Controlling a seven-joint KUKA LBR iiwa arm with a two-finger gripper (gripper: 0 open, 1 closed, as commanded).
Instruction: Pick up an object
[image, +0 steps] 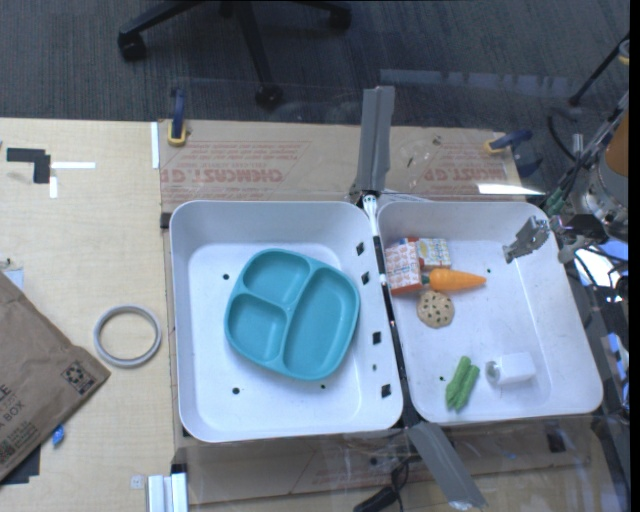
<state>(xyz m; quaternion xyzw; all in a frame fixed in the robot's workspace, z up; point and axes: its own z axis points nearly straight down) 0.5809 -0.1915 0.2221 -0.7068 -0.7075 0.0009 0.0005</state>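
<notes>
Well left of the apparently open, empty end effector (527, 240) lies the carrot (457, 281).

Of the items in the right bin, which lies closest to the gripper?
The orange toy carrot, its tip pointing toward the gripper; the cookie, green pod and white block lie farther away.

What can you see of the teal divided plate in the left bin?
The teal plate is a rounded-corner tray, plastic by its look, with three compartments: two smaller ones on its left side and one long one on its right. It lies flat and upright, turned at a slant, on the left bin's floor. Nothing sits in it, and the gripper is over the other bin.
</notes>
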